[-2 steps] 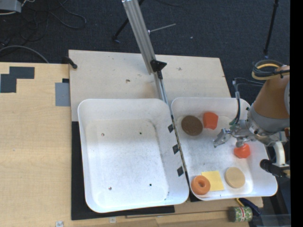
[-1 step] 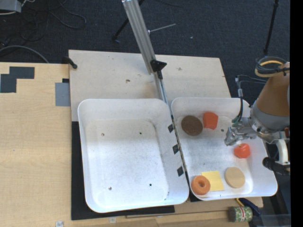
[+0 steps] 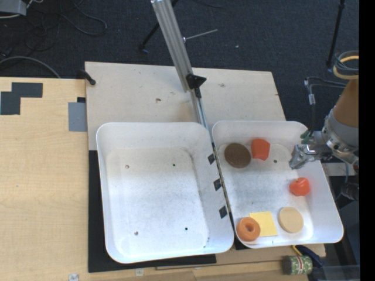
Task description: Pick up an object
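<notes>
- While tool (image 3: pixel 297 157) hovers at right bin (image 3: pixel 328 230) edge, jaw state unclear, bin holds 6 items:
- 1 brown disc (image 3: pixel 238 155), 2 red pcs (image 3: pixel 261 148), 1 orange ring (image 3: pixel 249 229), 1 yellow square (image 3: pixel 265 222), 1 tan disc (image 3: pixel 290 219).

The pale tabletop (image 3: pixel 135 92) carries two shallow white bins touching side by side: the left bin (image 3: pixel 111 157) toward nine o'clock, the right bin (image 3: pixel 328 227) toward three. A slanted aluminium rail (image 3: pixel 176 45) rises at twelve o'clock. A black mat (image 3: pixel 94 215) lies beneath the left bin.
</notes>
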Tool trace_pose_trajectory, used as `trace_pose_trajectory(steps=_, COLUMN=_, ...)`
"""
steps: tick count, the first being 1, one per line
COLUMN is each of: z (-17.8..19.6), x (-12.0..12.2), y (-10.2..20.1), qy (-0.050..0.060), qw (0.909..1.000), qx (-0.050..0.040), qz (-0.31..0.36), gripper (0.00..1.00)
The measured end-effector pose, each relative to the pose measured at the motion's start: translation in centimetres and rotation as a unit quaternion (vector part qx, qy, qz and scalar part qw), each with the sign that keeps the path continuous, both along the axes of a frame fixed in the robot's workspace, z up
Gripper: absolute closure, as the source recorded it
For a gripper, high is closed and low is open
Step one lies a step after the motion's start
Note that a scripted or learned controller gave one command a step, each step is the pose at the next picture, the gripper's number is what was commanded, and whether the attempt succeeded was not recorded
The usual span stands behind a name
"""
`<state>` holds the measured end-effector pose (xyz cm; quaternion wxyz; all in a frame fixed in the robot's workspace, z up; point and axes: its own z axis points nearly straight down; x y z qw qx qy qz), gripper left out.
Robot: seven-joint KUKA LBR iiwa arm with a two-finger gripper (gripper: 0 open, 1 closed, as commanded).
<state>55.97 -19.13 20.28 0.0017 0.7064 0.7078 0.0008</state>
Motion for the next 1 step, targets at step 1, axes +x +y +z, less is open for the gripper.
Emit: trace_pose_trajectory(steps=1, z=5.40, x=0.86, y=-0.79, qy=0.000, qw=1.0000, qx=-0.0003, qz=-0.001, gripper=1.00)
